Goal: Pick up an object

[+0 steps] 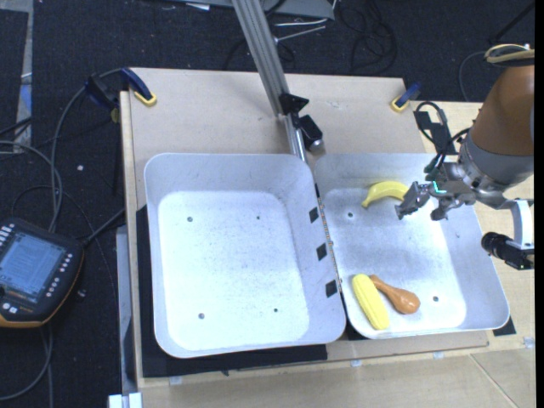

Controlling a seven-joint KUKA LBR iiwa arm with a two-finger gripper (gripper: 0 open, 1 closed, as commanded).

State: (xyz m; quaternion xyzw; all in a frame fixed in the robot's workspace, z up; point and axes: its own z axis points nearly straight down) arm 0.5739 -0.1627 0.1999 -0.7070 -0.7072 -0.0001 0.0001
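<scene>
The arm entered from the right, its orange band cut off by the frame's edge, and its gripper (pixel 422 204) hung over the upper part of the right bin (pixel 476 266). The two dark fingers stood apart with a gap between them, and nothing sat in that gap. A banana (pixel 384 193) lay just left of the fingertips, near the bin's far wall; whether the nearer finger touched its end was too small to tell. Cables looping off the wrist hid part of the bin's rim behind them.

At the near edge of the same bin lay a yellow corn cob (pixel 371 301), with an orange-brown object shaped like a drumstick (pixel 398 295) pressed against its right side. The exact nature of that second piece was hard to make out.

The left bin (pixel 170 228) showed a speckled white floor. A metal pole (pixel 265 49) slanted down from the top and met the bench between the bins. A handheld control pendant (pixel 30 270) rested on the floor at left, partly cropped.
</scene>
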